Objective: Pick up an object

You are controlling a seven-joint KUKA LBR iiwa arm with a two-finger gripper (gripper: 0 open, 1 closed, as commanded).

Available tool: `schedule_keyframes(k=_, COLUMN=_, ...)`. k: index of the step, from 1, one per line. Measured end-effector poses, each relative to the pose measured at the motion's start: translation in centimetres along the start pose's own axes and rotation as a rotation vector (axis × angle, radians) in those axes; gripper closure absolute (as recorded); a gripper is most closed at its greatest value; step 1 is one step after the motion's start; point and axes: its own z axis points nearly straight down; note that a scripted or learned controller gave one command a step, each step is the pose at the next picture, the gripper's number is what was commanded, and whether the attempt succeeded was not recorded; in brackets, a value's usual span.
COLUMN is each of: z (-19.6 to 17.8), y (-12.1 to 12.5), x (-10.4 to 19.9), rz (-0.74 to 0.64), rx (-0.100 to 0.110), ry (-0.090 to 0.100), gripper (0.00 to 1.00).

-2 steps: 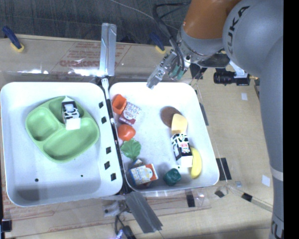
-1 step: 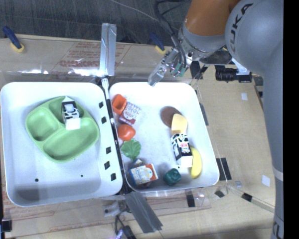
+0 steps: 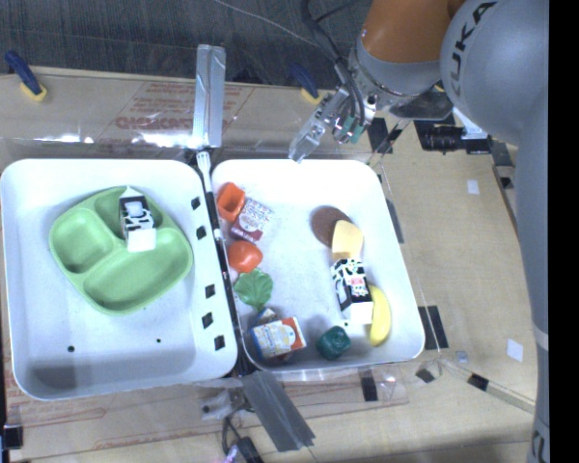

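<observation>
My gripper [image 3: 319,143] hangs over the back rim of the right bin [image 3: 299,177], open, with nothing between its fingers. Below it the right bin holds an orange cup [image 3: 230,201], a red-and-white packet [image 3: 254,218], an orange-red ball [image 3: 244,256], a green leafy piece [image 3: 254,287], a small juice carton [image 3: 276,338], a teal cup [image 3: 334,341], a banana [image 3: 379,318], a cow-patterned carton [image 3: 350,283], a yellow block [image 3: 345,238] and a brown disc [image 3: 323,222].
The left bin [image 3: 39,355] carries a green divided plate [image 3: 121,258] with a second cow-patterned carton [image 3: 135,216] resting on it. A metal divider bar [image 3: 208,95] runs between the bins at the back. Blue clamps [image 3: 26,75] grip the bench's far edge.
</observation>
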Motion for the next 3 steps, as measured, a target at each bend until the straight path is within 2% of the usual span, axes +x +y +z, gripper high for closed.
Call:
schedule_keyframes(k=1, z=-2.9, y=-4.7, x=-2.9, rz=-0.114, rx=0.001, ry=0.007, gripper=1.00)
schedule_keyframes(k=2, z=11.7, y=-0.3, x=1.4, rz=-0.159, rx=0.006, ry=0.025, gripper=1.00)
schedule_keyframes(k=3, z=4.4, y=2.3, x=3.0, rz=-0.194, rx=-0.003, ry=0.005, gripper=1.00)
